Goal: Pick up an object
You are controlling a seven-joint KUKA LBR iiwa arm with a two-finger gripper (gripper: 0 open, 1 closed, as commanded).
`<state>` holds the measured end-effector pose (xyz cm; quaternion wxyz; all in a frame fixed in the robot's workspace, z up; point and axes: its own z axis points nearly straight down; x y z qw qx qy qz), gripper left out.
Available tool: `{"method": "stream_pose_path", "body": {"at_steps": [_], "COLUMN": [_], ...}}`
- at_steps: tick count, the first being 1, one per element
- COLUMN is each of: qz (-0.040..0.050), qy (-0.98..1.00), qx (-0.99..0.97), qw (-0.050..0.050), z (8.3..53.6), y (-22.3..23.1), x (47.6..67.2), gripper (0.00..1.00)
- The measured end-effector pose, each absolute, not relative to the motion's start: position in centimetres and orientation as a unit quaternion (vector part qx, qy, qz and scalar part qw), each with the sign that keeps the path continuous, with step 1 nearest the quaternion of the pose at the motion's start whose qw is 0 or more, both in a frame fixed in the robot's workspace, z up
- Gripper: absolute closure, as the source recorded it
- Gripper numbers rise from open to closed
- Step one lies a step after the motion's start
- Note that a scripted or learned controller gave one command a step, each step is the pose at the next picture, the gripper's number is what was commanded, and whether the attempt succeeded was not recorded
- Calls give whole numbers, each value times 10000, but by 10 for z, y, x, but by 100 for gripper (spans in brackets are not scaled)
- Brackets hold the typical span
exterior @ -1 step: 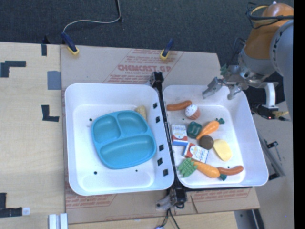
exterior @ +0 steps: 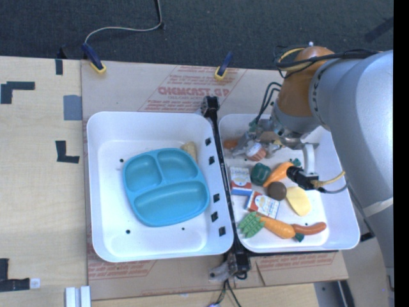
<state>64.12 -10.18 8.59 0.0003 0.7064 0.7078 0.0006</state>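
Overhead, camera view: gripper low in the right bin, at its upper left corner among small toy pieces; whether it is apart or together, cannot tell. Below it lie a carrot, a brown ball, a pale yellow piece and a red sausage. Left bin carries a blue divided tray.

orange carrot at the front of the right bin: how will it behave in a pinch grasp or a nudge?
The carrot looks like a moulded toy, so probably stiff and light. Its tapered, rounded body may roll or pivot if pushed, and may squirt out of a pinch near the thin end. It lies against the red sausage-like piece and green leafy top, so a nudge would likely shift those too.
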Motion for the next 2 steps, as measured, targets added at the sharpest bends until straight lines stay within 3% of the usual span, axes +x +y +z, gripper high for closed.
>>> {"method": "stream_pose_path", "body": {"at_steps": [1,2], "qz": [5,4], "qy": [7079,7081], "qx": [7063,7061], "qw": [13,-1], "z": [96,185], "y": [-102,-18], "x": [641,642], "gripper": [100,100]}}
